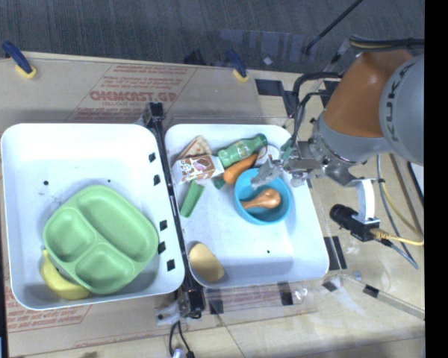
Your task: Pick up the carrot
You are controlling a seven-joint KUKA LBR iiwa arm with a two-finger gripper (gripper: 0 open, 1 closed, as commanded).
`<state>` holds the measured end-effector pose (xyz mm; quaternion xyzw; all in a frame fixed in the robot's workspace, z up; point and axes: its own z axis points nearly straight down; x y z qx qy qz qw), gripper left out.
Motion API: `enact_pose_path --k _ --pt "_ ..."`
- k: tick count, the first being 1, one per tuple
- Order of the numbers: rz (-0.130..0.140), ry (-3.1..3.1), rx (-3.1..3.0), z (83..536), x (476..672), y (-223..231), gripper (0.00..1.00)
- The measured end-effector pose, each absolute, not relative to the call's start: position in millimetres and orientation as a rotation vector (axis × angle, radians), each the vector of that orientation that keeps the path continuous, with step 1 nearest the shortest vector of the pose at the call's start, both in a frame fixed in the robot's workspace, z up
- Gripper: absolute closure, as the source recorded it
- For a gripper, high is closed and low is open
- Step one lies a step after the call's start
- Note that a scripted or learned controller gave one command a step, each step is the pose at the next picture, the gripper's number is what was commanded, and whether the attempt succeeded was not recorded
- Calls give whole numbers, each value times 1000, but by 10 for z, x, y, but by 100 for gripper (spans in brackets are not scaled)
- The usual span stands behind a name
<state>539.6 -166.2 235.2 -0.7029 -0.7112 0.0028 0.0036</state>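
Carrot [237,169] lies in the right bin [306,245], slanted, its upper end against the green bottle [241,151] and its lower end at the rim of the blue bowl [262,197]. My gripper [269,171] hangs just beside it, over the bowl's upper edge, and from this slant I cannot tell whether the fingers are spread or closed; nothing shows clearly between them. I see a brown, pear-shaped piece [263,198] resting inside the bowl. Left of the carrot sits a sandwich-like toy [196,161], and below that a green cucumber-like stick [190,198] lies near the bin's left wall. A tan rounded item [205,262] rests in the bin's lower left corner. The arm [373,103] comes in from the right, orange band above the wrist. In the left bin [30,148] a green divided plate [101,237] leans over something yellow [60,280]. Both bins sit on the desk [119,88].
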Motion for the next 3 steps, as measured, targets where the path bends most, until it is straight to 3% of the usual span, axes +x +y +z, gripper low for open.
enact_pose_path --k 1,2,3 --pt "18 -2354 -2058 1162 5642 -1330 0" --pt "15 -2300 -2129 909 6059 -1487 0" --pt "9 -2407 -2006 914 5155 -1732 0"
